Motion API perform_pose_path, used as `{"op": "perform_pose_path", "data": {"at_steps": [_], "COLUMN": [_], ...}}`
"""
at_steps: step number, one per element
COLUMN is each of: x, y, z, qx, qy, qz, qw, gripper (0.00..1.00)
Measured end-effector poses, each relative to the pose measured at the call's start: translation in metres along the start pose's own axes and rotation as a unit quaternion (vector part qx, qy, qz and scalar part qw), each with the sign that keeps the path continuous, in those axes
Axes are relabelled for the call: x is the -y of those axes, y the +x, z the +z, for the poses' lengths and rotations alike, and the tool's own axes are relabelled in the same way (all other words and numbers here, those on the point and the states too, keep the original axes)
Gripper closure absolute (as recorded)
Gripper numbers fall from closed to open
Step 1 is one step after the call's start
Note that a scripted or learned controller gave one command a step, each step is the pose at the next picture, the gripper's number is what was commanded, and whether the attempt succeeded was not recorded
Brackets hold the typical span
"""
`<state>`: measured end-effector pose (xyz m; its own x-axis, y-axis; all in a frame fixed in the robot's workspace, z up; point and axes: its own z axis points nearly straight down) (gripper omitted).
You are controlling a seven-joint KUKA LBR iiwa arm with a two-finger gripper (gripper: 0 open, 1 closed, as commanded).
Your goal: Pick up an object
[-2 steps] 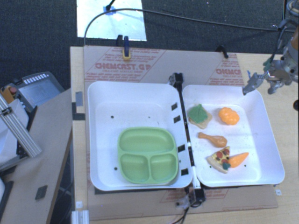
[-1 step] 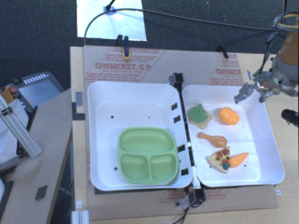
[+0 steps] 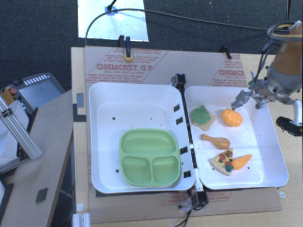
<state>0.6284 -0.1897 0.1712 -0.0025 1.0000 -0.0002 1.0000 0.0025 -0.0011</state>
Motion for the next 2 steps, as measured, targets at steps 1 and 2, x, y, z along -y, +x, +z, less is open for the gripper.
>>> {"op": "perform_pose_path", "data": {"at_steps": [1, 2], "x": [0.002, -0.004], "y": [-0.008, -0.011], "z": [0.057, 0.036], "qx": [0.0, 0.004], "qy": [0.0, -0.011], "qz": [0.001, 0.0], "qw": [1.0, 0.9999], "gripper": [0.0, 1.0]}}
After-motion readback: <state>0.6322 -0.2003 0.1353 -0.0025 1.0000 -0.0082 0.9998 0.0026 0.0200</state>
